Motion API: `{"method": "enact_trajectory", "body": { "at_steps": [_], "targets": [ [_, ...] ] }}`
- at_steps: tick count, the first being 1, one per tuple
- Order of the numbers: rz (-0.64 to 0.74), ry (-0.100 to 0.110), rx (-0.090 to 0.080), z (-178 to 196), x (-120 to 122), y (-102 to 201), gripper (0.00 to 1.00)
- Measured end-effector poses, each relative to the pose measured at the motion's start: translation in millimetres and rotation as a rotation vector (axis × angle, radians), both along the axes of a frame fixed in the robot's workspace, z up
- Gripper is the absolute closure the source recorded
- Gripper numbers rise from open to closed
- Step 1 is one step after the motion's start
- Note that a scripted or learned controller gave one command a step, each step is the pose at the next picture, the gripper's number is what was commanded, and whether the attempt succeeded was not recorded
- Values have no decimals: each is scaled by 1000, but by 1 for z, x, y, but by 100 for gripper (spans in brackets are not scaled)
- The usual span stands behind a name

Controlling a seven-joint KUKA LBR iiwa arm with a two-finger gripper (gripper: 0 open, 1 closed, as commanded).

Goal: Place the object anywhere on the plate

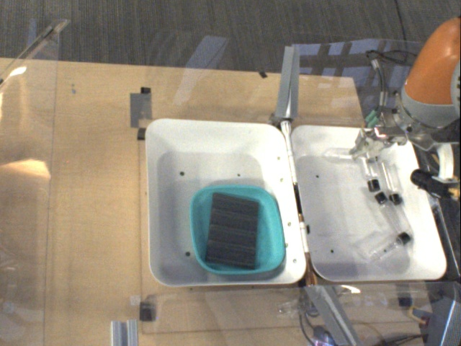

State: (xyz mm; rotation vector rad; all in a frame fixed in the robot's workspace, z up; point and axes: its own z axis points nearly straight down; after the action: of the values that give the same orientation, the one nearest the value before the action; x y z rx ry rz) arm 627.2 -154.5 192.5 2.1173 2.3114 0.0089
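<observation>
A dark grey ridged block (pixel 233 229) lies flat on the teal plate (pixel 274 225), which sits in the near half of the left bin (pixel 162 193). My gripper (pixel 383 191) hangs over the far right part of the right bin (pixel 324 215), well away from the plate. Its two clear fingers with black tips (pixel 373 186) point toward the bin floor and stand slightly apart, with nothing between them.
A small clear piece with a black end (pixel 389 244) lies near the right bin's front right corner. A grey divider post (pixel 287 85) rises between the two bins at the back. The arm's orange band (pixel 436 63) is at the right edge.
</observation>
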Motion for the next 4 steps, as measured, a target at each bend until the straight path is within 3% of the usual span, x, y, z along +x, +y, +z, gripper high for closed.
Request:
{"method": "enact_trajectory", "body": {
  "at_steps": [1, 2, 3, 4],
  "targets": [
    [149, 4, 0, -81, -14, 62, 100],
    [208, 1, 0, -6, -46, 109, 100],
    [370, 4, -1, -7, -83, 191, 100],
    [491, 1, -1, -7, -78, 258, 100]
  ]
}}
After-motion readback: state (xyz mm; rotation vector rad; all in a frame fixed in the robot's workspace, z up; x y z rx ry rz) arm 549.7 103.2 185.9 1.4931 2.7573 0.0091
